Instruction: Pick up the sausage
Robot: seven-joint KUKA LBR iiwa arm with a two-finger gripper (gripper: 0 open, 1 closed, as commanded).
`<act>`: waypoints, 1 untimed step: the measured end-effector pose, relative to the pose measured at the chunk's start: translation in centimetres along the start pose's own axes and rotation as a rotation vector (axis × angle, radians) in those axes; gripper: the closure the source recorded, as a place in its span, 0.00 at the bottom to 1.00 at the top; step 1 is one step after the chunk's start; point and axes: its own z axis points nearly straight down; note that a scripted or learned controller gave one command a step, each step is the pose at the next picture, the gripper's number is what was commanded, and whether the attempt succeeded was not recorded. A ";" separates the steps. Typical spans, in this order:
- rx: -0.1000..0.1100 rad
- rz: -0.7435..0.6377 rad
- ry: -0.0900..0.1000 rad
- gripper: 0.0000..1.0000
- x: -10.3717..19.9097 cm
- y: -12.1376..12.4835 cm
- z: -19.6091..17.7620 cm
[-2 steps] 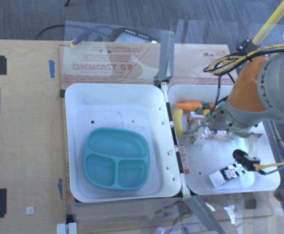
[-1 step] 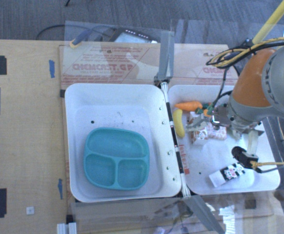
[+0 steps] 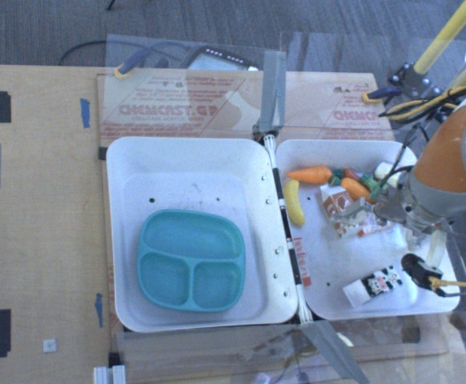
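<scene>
Teal divided plate (image 3: pixel 191 258) in left bin (image 3: pixel 185 174), banana (image 3: pixel 295 202), carrot (image 3: pixel 310 174), crumpled packet (image 3: pixel 341 206), black-and-white carton (image 3: pixel 377 285) in right bin (image 3: pixel 329 262)

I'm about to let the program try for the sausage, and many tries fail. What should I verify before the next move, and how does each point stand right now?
1. Sausage identified: cannot tell. An orange-red piece next to the gripper may be it, but it is partly hidden.
2. Gripper over the correct bin: ok. It is above the right bin.
3. Space around the target: not ok. A carrot and a crumpled packet lie close to it.
4. Banana out of the way: ok. It lies along the bin's left wall.
5. Teal divided plate out of the way: ok. It sits in the left bin.
</scene>
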 end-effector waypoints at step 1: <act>-0.004 0.262 -0.021 0.00 6.0 -1.3 0.7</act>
